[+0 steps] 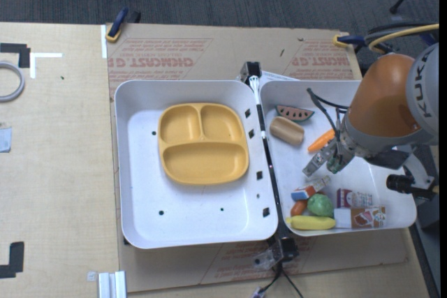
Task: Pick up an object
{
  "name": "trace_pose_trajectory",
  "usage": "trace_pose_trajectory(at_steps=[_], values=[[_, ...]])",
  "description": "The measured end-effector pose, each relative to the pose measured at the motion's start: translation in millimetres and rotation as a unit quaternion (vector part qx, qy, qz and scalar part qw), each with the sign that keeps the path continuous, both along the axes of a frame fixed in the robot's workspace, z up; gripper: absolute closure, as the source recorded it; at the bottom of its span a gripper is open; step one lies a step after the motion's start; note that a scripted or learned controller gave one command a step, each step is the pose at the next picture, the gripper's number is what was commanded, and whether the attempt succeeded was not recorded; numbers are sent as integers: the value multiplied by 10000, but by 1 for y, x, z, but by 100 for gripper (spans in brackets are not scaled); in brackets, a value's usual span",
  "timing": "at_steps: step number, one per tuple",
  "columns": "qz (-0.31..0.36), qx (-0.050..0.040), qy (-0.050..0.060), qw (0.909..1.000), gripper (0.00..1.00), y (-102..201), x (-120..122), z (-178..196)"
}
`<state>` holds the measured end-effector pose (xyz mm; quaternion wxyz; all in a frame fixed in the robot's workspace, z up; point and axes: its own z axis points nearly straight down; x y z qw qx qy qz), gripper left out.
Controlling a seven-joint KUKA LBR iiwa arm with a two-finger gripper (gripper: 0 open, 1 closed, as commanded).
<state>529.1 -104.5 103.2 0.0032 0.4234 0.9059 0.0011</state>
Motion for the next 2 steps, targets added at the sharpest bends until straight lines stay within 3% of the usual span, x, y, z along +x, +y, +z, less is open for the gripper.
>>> trace_pose_trajectory(at_steps=[1, 2], values=[[1, 0, 1, 10000, 0, 0, 0, 0], [-671, 5, 27, 9977, 0, 5, 22, -11]])
